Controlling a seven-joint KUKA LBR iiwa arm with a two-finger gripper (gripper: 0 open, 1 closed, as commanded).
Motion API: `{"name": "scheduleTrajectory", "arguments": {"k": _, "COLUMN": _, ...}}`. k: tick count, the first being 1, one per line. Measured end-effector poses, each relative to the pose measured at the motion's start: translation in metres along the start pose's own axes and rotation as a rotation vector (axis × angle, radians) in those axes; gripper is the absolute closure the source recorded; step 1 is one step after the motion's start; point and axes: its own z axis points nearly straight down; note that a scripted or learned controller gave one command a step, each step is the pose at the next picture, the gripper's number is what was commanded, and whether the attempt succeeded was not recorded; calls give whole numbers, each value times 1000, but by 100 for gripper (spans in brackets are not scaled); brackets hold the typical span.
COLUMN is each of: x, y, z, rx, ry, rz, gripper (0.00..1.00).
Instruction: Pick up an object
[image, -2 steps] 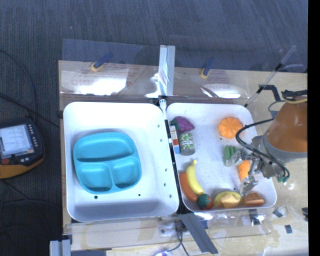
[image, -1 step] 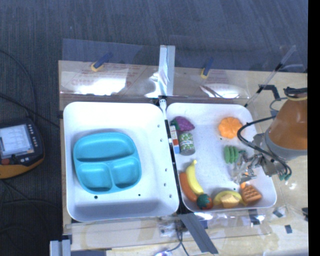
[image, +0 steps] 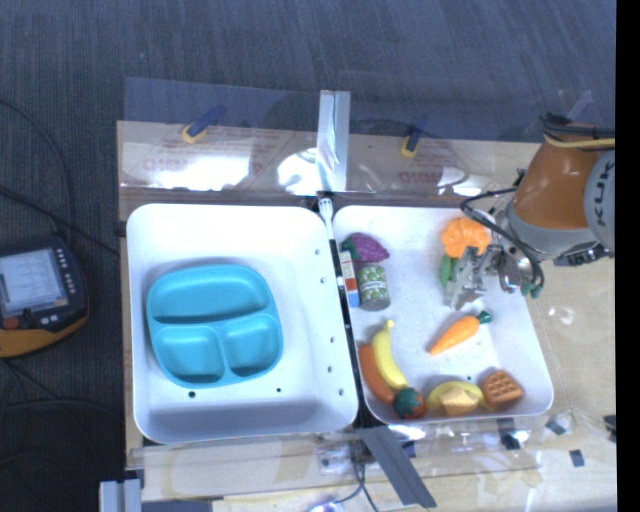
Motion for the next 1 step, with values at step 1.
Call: {"name": "scheduleTrajectory", "arguments": {"k": 1, "x": 1, "y": 0, "z": 2, "rx": 1, "ry": 1, "rz": 0, "gripper": 0}}
